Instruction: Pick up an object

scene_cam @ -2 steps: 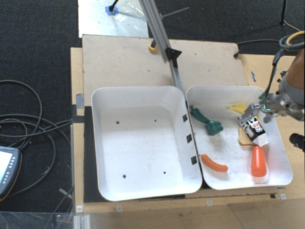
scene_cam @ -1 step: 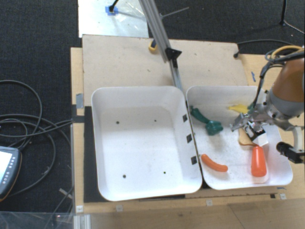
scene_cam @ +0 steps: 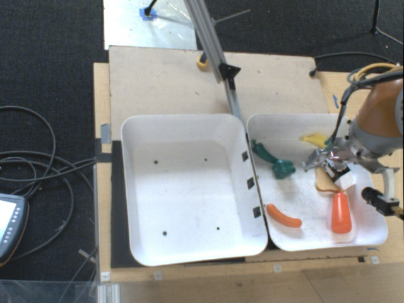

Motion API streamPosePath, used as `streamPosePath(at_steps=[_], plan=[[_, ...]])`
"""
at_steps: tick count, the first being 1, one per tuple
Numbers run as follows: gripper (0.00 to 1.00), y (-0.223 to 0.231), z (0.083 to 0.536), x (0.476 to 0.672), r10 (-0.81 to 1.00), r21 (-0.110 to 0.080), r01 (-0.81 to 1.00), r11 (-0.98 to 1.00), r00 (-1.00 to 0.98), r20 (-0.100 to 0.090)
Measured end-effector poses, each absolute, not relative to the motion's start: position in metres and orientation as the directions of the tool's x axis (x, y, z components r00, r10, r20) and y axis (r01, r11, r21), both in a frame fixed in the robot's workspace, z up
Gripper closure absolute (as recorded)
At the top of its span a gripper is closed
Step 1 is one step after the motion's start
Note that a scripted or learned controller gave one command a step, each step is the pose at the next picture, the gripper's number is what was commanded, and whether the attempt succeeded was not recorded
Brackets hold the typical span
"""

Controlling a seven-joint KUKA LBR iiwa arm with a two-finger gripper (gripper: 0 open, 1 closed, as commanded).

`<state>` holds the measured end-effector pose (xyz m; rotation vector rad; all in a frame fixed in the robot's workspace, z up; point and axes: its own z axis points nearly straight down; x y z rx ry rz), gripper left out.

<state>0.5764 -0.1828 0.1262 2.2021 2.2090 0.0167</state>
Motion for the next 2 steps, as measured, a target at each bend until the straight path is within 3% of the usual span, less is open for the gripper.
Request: streamPosePath(at_steps=[1, 2], plan=[[1.0, -0.182, 0.135, 0.577, 1.0, 0.024, 1.0, 0.003, -0.003, -0.007], [1.0, -0.181, 0.18, 0.574, 1.0, 0.005, 1.0, 0.004, -0.004, -0.002]])
